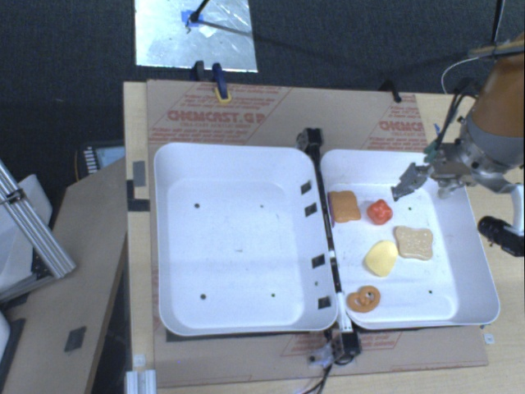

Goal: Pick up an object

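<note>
From above, the gripper (408, 183) hangs over the right bin (472, 294), above and to the right of a red piece (379, 212); whether its 2 fingers are apart or together I cannot tell. Nothing sits between them, so this looks like the approach step. 5 items lie here: an orange block (344, 206), a toast slice (413, 242), a yellow piece (381, 258), a pretzel (363, 300). Next it likely must drop and centre on 1.
</note>
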Robot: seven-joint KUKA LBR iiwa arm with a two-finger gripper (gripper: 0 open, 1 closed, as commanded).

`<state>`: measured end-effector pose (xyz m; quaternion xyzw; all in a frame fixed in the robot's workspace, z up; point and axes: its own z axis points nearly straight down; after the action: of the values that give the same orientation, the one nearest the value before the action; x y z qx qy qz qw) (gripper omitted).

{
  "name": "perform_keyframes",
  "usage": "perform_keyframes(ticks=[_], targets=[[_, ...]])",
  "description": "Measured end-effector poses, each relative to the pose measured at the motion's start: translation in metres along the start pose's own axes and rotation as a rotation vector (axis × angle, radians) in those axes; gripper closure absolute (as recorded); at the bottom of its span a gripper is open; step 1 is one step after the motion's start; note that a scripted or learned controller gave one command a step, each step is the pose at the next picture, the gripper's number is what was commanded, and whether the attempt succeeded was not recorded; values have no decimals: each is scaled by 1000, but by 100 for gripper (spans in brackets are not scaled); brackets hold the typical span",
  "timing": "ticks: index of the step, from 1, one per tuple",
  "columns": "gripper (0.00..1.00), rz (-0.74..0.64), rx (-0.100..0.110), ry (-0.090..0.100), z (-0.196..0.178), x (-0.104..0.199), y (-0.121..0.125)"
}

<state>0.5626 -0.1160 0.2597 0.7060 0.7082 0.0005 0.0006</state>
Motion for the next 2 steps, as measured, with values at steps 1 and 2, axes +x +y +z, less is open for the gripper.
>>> perform_keyframes(ticks=[1,2], targets=[[100,-2,-3,0,-11,0,1],[100,3,-4,-1,-72,-13,-33]])
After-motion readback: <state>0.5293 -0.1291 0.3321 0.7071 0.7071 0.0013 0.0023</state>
